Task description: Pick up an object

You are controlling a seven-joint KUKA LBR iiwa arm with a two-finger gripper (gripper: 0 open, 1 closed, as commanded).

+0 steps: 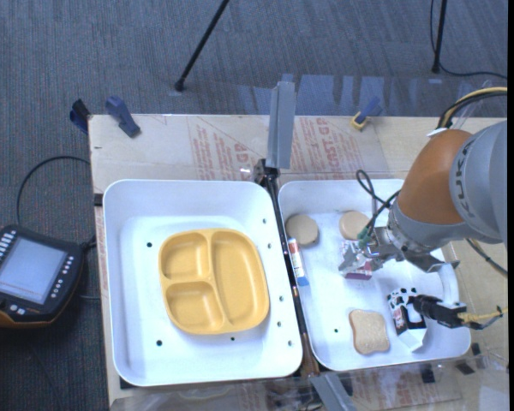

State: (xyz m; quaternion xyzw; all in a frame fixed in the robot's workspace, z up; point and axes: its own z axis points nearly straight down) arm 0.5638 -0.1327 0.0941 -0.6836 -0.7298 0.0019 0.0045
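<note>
Apparently mid-approach: pincer [361, 259] low in right bin [325, 349], at a small crumpled packet [356, 268]; open or closed, cannot tell. Next, calls for a confirmed grip before lifting.

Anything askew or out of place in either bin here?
Mostly tidy. In the right bin, a marker lies along the left wall, and a small carton is tipped on its side. The yellow tray sits flat in the left bin.

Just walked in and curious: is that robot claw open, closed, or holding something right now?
Gripper: down in the right bin, above a small crumpled packet; cannot be told whether it is open, closed or gripping.
</note>
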